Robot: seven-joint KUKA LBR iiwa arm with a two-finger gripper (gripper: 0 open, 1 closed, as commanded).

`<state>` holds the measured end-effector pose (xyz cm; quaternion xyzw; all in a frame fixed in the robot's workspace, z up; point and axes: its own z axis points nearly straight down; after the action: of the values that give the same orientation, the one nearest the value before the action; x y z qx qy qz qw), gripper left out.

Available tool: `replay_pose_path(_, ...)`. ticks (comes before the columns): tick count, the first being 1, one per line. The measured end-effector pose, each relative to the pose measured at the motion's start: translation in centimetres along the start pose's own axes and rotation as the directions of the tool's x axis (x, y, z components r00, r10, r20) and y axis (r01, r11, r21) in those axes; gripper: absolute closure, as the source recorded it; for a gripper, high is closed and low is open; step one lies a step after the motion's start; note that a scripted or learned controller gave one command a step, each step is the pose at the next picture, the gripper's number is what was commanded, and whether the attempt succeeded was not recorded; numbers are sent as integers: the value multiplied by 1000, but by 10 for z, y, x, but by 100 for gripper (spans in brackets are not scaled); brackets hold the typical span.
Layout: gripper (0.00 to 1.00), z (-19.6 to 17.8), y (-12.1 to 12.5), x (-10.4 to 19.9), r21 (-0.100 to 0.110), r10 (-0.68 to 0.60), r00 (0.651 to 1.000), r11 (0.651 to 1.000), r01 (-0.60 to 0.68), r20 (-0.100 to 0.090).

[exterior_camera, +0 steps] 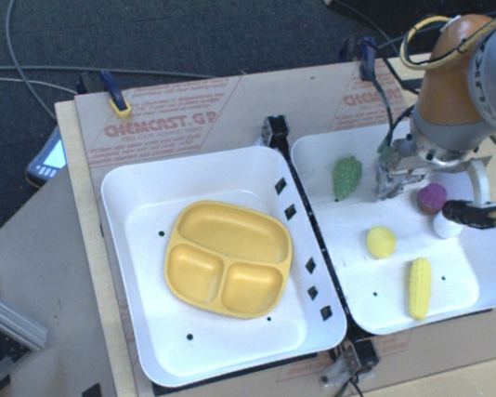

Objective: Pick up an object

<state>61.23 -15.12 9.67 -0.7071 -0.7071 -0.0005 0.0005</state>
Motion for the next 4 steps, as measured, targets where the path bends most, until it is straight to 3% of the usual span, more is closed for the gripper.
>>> replay_pose_path(1, 100, -48, -3, 7, -5, -1, 1000, 1000, 1, 2)
replay_pose_path(3, 100, -166, 14, 7, -9, -1, 1000, 1000, 1, 4)
replay_pose_path(4, 100, -169, 10, 66, 1, -6, 1000, 1000, 6, 0)
